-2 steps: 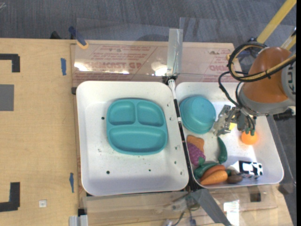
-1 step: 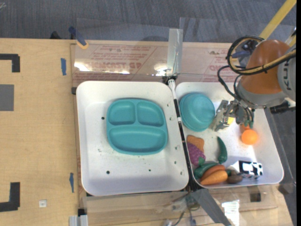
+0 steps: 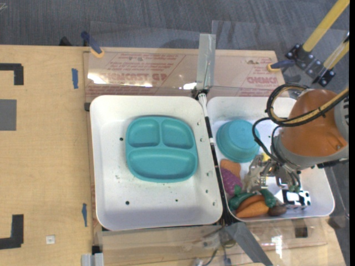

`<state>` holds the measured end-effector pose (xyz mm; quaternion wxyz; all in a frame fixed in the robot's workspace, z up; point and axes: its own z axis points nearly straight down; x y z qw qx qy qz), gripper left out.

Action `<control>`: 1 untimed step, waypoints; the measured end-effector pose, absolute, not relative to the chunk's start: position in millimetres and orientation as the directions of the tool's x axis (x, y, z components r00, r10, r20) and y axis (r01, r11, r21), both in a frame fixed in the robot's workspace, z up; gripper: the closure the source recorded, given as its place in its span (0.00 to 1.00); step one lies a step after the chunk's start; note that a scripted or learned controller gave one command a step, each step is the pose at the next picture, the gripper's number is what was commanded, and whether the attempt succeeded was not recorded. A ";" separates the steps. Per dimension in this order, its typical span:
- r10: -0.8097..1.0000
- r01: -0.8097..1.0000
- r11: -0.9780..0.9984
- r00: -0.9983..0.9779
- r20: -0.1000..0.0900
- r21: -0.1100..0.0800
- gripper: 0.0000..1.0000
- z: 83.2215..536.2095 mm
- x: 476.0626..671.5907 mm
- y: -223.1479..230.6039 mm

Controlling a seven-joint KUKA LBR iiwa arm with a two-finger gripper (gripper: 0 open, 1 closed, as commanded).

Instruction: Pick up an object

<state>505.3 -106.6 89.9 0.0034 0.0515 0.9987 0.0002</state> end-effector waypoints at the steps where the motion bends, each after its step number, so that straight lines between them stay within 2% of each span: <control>1: -0.049 -0.049 0.999 -0.999 -0.014 -0.005 1.00 89.4 533.3 -193.1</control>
